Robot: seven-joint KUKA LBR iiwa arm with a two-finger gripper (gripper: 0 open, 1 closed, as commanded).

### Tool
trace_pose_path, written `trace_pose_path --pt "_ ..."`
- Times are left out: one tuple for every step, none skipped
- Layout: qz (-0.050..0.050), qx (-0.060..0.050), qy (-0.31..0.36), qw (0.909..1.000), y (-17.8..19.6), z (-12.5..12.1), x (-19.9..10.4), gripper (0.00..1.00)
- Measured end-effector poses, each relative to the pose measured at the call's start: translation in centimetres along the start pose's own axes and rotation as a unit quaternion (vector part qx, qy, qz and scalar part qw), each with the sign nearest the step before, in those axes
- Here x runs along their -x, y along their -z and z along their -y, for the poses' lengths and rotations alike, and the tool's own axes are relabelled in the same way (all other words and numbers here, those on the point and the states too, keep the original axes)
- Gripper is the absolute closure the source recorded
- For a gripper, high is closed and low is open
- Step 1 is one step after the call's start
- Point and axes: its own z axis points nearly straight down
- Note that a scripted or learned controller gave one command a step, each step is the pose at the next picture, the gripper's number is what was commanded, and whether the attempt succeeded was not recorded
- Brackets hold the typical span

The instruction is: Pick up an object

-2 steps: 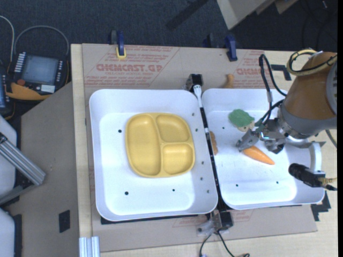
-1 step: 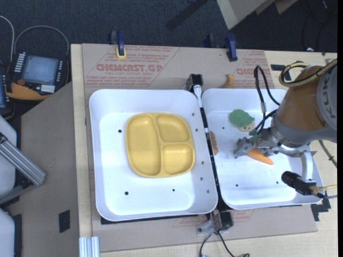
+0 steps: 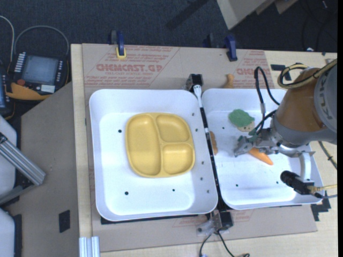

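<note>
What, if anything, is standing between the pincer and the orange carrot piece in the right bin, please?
Nothing visible does. The pincer sits low in the right bin, with the carrot right beside it. The green broccoli piece lies farther back, clear of that path.

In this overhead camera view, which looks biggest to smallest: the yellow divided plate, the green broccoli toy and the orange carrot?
1. Yellow divided plate, by far the largest.
2. Green broccoli toy.
3. Orange carrot, though the gripper covers part of it, so this ranking is unsure.

Left bin: yellow divided plate fills the centre; bare floor around it. Right bin: green toy, orange carrot and arm crowd the upper half; lower floor open.
</note>
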Motion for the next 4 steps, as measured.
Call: trace_pose_path --pt "0.001 0.003 -0.001 1.0 1.3 -0.2 0.1 1.0" --pt "-0.005 -0.005 0.002 1.0 7.6 -0.7 0.6 1.0" --pt "-0.005 -0.004 0.002 1.0 13.5 -0.3 0.3 1.0" --pt "-0.005 -0.004 0.003 1.0 18.4 -1.3 0.1 1.0"
